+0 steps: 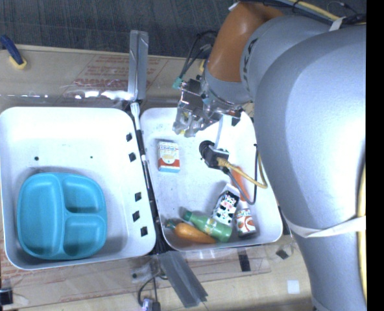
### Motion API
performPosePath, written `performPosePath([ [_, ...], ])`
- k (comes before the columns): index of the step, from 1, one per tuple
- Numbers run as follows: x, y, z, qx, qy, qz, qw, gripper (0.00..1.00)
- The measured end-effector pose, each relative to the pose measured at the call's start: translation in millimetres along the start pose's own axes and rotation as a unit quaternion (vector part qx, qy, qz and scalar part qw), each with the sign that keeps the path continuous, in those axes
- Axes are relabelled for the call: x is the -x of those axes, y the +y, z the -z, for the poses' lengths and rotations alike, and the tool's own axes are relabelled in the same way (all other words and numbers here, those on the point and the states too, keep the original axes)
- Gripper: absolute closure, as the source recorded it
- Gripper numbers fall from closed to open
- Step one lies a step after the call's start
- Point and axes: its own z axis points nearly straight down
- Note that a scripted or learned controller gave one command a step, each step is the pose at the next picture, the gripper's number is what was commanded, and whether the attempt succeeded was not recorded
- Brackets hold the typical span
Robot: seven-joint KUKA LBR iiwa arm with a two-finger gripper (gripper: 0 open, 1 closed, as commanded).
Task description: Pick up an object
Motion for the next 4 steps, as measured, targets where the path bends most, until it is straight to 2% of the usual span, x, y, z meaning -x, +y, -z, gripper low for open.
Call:
performPosePath([
  [1, 49.9, -4.7, -3.1, -0.002, 0.000, -0.004, 1.0000, 1.00],
  [2, 26.3, 50.1, -33.2, -0.001, 0.000, -0.020, 0.9998, 1.00],
  [3, 17.8, 48.8, 0.1, 0.000, 0.000, -0.052, 0.9986, 1.00],
  [4, 25.3, 10.5, 7.6, -0.001, 0.000, -0.071, 0.9975, 1.00],
])
